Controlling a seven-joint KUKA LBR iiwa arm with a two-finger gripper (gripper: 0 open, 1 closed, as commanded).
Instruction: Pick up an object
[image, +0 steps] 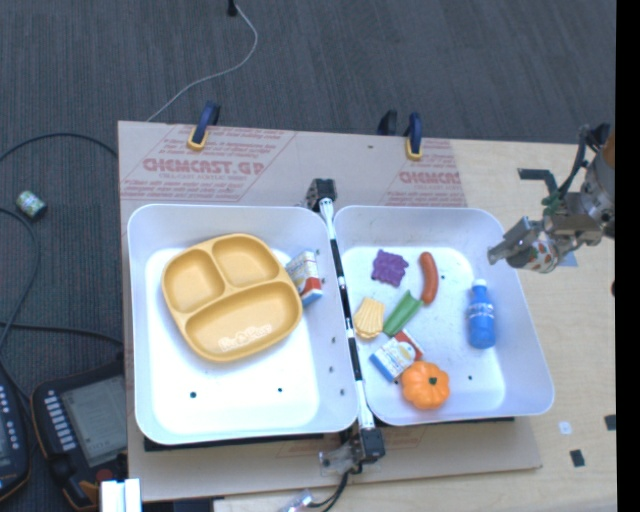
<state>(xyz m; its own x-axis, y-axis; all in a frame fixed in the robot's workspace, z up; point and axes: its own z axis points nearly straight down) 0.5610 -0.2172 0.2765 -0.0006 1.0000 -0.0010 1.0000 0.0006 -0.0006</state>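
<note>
Fingers (507, 251) at right bin's (520, 300) edge, state unclear; seven items inside, one tray (232, 296) and one carton (306, 274) left

Both white bins (150, 300) look like smooth, slightly glossy plastic. Same for the yellow divided plate (232, 295), kinda shiny. The bench board (470, 165) looks like matt cardboard or paper-faced wood, and the floor (400, 60) is rough dark carpet.

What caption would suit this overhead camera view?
Tool hovers at the right bin beside a blue bottle; yellow divided plate in left bin.
</note>
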